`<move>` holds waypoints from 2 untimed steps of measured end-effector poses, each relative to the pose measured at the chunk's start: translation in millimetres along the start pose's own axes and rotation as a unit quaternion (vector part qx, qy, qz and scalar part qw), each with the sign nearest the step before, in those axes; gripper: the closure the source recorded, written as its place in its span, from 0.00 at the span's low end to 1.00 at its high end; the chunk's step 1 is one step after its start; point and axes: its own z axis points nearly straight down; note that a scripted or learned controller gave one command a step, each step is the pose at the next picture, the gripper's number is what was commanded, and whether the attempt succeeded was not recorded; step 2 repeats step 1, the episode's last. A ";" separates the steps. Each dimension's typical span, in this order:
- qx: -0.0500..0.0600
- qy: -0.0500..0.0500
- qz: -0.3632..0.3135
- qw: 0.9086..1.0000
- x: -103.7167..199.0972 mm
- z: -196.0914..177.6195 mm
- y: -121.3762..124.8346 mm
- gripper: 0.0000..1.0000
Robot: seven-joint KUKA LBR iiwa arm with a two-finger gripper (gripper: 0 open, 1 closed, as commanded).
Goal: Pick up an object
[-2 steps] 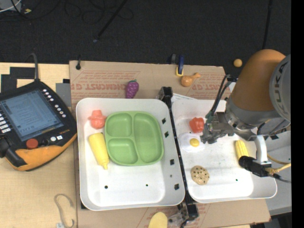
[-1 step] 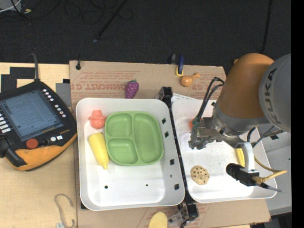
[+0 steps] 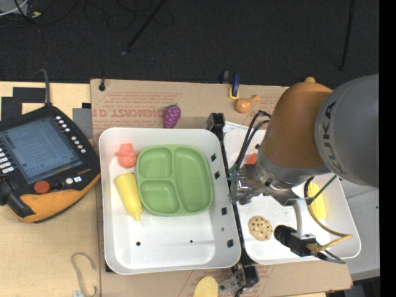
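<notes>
— How many things do you count in the bins?

— Left bin: three, one green divided plate, one yellow mustard bottle, one pink toy. Right bin: one cookie near its front and one yellow piece partly hidden under my arm.

— And the gripper?

— Over the right bin; I can't tell its state.
</notes>
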 end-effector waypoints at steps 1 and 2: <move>-0.002 -0.001 0.001 1.000 6.6 -17.4 -6.6 1.00; -0.002 -0.001 0.001 1.000 6.6 -17.4 -6.6 1.00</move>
